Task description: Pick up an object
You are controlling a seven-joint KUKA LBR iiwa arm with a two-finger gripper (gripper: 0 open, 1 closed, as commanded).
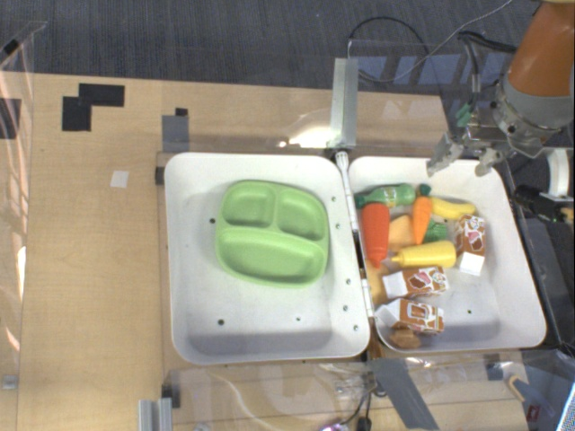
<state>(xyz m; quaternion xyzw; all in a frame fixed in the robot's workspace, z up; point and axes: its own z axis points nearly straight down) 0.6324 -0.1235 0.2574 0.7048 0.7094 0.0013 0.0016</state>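
Pincer (464, 158) hangs over the far edge of the right bin (519, 268), fingers spread apart with nothing between them, above bare white floor rather than above any item.

Largest first: the left bin (193, 317) carries only a green divided plate (270, 233), well apart from the arm. The right bin holds the candidates, crowded against its left wall: a big carrot (375, 231), a green bottle (388, 194), a yellow tube-like piece (424, 255), a banana (449, 208), a small carrot (420, 218), and several brown-and-white packets (422, 315).

The likely trouble is the crowding. Items touch and overlap, so spread fingers coming down could land on two things at once, nudge a neighbour, or slip off the rounded carrot or bottle. A straight descent from the present spot would probably close on nothing.

What lies under the pile is hard to make out, the green thing beside the small carrot cannot be identified, and the arm is cut off at the frame's top right.
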